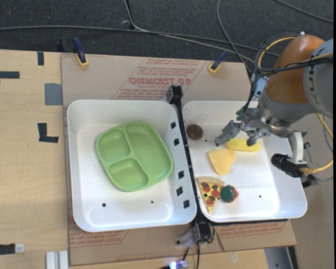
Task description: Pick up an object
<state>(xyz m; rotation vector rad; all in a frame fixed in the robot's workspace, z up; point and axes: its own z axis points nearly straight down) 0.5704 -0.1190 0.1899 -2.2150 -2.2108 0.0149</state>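
In the right bin point(269, 200) lie a brown round piece point(195, 131) at the back left, a yellow banana-like piece point(243, 145), a pale yellow wedge point(222, 161), and a pizza slice point(209, 191) with a green and red piece point(229, 193) beside it at the front. My gripper point(239, 132) hangs over the middle of this bin, right above the yellow banana-like piece, with its fingers spread open. One fingertip point(223, 137) points left toward the brown piece. Nothing is between the fingers.
The left bin point(84, 200) holds a green three-compartment tray point(134, 156). A black divider point(181, 150) runs between the bins. Cables loop above the arm at the back right. A black part of the arm point(285, 164) hangs over the right bin's right side.
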